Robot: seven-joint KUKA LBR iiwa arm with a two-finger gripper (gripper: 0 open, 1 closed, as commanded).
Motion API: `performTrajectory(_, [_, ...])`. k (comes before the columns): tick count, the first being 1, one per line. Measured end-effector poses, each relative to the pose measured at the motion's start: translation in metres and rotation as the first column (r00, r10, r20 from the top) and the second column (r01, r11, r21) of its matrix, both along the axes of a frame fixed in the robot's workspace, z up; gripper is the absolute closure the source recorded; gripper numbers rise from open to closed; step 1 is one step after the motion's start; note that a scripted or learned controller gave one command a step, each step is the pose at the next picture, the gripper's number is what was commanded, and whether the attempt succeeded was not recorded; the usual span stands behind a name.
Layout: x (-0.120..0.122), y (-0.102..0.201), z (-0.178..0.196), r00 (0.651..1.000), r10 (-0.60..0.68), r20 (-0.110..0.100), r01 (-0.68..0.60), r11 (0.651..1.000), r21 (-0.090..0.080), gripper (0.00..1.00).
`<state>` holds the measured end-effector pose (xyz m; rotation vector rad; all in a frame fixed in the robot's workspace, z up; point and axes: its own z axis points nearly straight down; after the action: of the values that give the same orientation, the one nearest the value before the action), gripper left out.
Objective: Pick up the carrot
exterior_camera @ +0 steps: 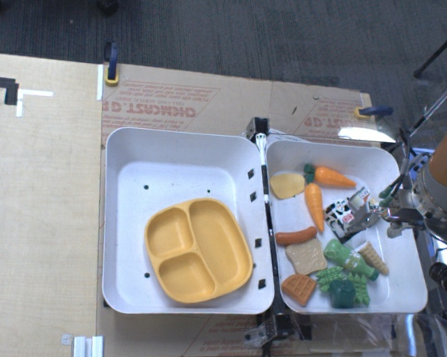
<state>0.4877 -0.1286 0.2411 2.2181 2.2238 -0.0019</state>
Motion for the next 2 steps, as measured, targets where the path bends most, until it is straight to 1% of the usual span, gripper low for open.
performTrajectory(1, [0.06,0.017,-0.125,0.995,-0.09,0.041,0.09,0.996,-0.007,0.0])
performTrajectory(2, [0.103,0.013,-0.133,0.728,-0.685,0.019,0.685,0.728,0.014,0.0])
